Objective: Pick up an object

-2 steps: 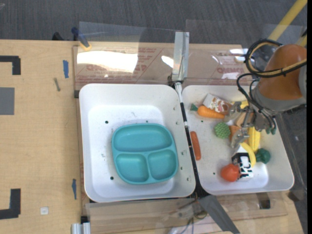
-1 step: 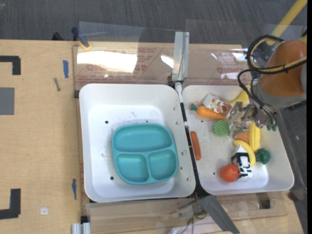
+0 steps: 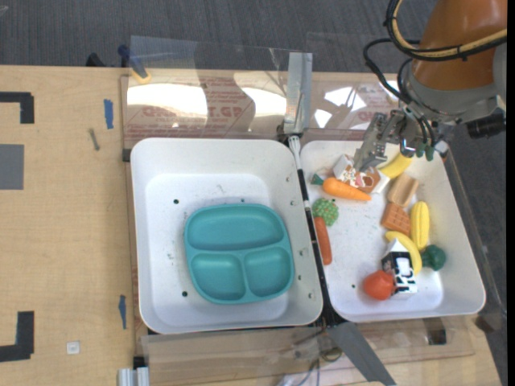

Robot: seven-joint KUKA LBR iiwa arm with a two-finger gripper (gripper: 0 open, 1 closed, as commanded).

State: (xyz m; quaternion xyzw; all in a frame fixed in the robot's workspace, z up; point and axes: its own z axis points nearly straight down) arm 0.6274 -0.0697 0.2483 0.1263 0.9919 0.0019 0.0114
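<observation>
The arm hangs over the far corner of the right bin (image 3: 459,296), orange band up top, and the gripper (image 3: 372,158) is reaching down at a slant toward the pile of toy food there. Whether it has closed on anything, I cannot tell; the tool's tip merges with the clutter beneath it, so no call on a grasp.

Right under that tip sits a small white and red piece (image 3: 354,174), too small to name, and touching its near side lies the carrot (image 3: 348,189), bright orange, tapered, green stub pointing toward the left bin (image 3: 153,175). That looks like the target zone, in my judgement, since the gripper is angled straight at it.

Everything else fans out from the carrot. Just beyond the gripper, a yellow banana (image 3: 396,166). Toward the near edge, a tan bread piece (image 3: 402,190), a waffle-like orange square (image 3: 395,217), a corn cob (image 3: 420,222), and a second banana (image 3: 406,252). Nearest the front, a red tomato (image 3: 377,285) beside a black and white block (image 3: 402,270), and a dark green piece (image 3: 434,256). Close to the divider, a green broccoli (image 3: 325,210) and a long red sausage (image 3: 323,240).

The food is crowded in one bin, loose and jumbled, presumably for random picks. Well apart from the carrot, the teal divided plate (image 3: 239,252) lies flat in the left bin.
</observation>
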